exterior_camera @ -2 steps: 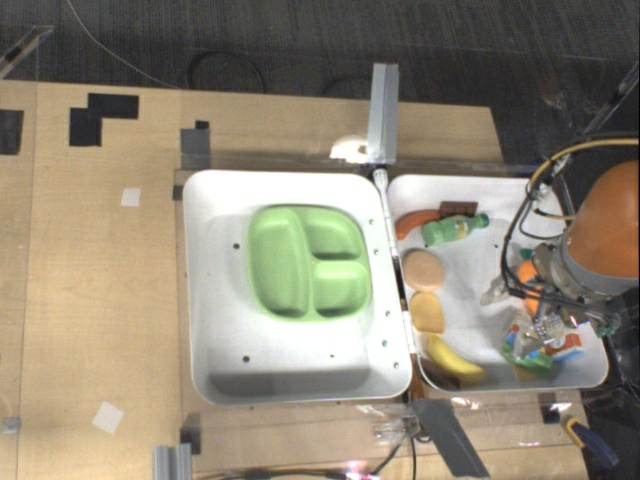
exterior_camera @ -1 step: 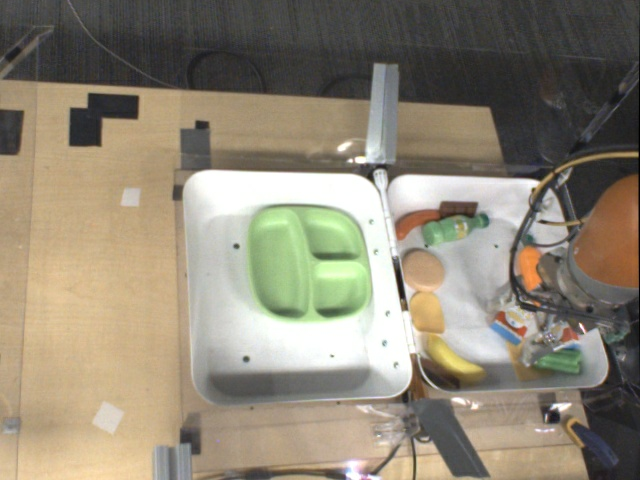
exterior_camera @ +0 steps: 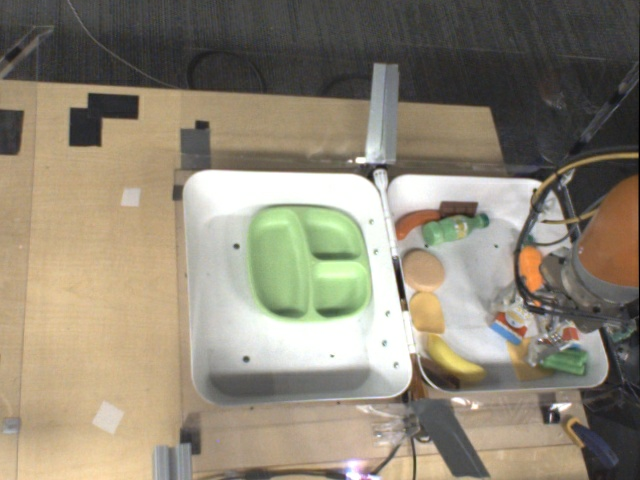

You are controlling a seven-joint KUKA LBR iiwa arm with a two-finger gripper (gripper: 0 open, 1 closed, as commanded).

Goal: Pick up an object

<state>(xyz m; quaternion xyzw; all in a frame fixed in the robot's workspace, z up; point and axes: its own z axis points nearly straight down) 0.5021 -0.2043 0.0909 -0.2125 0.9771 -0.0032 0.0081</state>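
Note:
The right bin (exterior_camera: 470,288) holds several objects. A green bottle (exterior_camera: 452,229) lies near its back, next to a dark brown block (exterior_camera: 458,208) and a red-orange piece (exterior_camera: 413,222). A round tan object (exterior_camera: 423,267), a yellow-orange lump (exterior_camera: 427,312) and a banana (exterior_camera: 452,360) line its left wall. An orange piece (exterior_camera: 530,268) sits by the arm. My gripper (exterior_camera: 547,342) is low in the bin's front right corner, over a colourful packet (exterior_camera: 511,323) and a green object (exterior_camera: 562,363). The wrist hides what lies under it.
The left bin (exterior_camera: 215,368) holds a green divided plate (exterior_camera: 307,261). A metal post (exterior_camera: 383,113) stands behind the wall between the bins. Cables (exterior_camera: 560,183) loop above the arm's orange band (exterior_camera: 615,230) at the right.

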